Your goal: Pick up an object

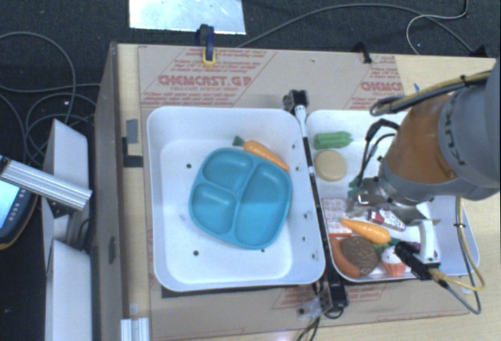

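Seems to be the approach step of the pick, nothing lifted yet. Above the right bin (345,121) hangs the gripper (365,204), low over the near half, under the grey and orange arm (438,152) reaching in from the right. Cannot tell whether released or clenched, because hidden under the wrist; no object seen held. Nearest candidate to pick, by judgement: the orange carrot (366,230), lying just beside the gripper toward the near edge, tilted across the bin. Touching or just beside that carrot, a brown round piece (358,253), and under this one a reddish piece (347,268) against the near wall. Further back in the same bin, well apart from the gripper: a green piece (333,140) near the far wall, and just in front of that a pale round disc (331,166). In the left bin (156,175): a blue divided plate (239,199) lying flat near the middle, and a second carrot (264,152) resting on the far edge of the plate. For the next move, probably needed: to come straight down over the carrot, aligned across the narrow side, and to close without pushing the brown piece. Risk, as judgement: crowded near corner, so easy to nudge neighbours or to close on nothing.
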Robot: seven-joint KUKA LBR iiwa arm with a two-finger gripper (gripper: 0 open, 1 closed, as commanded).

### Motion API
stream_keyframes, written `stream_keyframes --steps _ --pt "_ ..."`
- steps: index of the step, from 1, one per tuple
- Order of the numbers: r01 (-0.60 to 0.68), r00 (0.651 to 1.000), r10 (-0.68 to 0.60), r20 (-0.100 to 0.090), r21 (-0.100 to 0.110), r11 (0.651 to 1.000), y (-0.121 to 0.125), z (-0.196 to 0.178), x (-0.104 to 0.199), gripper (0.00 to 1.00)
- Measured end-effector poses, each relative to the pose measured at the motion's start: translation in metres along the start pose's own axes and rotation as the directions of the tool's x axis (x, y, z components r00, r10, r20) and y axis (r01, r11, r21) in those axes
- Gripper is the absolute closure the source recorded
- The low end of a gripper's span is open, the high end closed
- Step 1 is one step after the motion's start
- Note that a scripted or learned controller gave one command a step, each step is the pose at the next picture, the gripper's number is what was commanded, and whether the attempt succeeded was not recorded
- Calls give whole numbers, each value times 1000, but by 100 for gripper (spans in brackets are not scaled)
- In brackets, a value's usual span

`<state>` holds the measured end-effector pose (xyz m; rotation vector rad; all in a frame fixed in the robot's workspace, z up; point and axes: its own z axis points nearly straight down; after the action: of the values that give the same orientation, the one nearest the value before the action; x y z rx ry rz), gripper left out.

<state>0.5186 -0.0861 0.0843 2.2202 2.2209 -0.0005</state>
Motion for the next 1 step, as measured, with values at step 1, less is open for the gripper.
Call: stream_keyframes --steps 1 --pt "0 1000 0 0 -2 1000 17 -28 -17 100"
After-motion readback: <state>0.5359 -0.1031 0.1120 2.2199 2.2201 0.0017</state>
